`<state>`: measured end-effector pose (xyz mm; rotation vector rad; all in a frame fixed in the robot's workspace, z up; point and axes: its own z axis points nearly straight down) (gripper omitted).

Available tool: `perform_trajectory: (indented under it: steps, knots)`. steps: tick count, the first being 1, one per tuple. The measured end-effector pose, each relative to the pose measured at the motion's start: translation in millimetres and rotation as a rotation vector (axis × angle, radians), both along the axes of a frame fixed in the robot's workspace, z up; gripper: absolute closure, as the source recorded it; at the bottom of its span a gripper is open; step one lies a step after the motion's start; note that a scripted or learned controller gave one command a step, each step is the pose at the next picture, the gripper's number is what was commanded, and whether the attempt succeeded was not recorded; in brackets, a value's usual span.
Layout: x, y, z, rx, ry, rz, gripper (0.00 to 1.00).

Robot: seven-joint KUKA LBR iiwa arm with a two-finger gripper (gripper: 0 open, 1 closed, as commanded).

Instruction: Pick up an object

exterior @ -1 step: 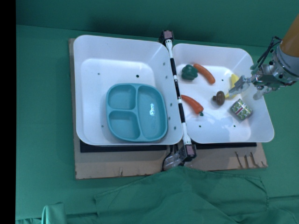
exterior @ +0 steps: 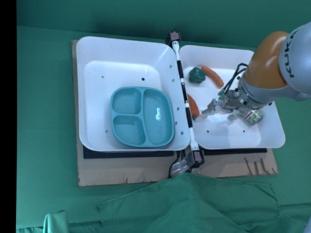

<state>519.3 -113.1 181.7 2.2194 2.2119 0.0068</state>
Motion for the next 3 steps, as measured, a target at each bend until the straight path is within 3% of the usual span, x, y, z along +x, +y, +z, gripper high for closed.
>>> perform_trajectory:
  steps: [1,2,3]
  knots:
    - [68.5,-14.4,1.2,-0.001,-0.004,0.001,0.0]
    - [70.4,-15.1,10.9,-0.003,-0.007,-0.001,1.0]
    - [64.1,19.4,201.3,0.0,0.01,0.001,1.0]
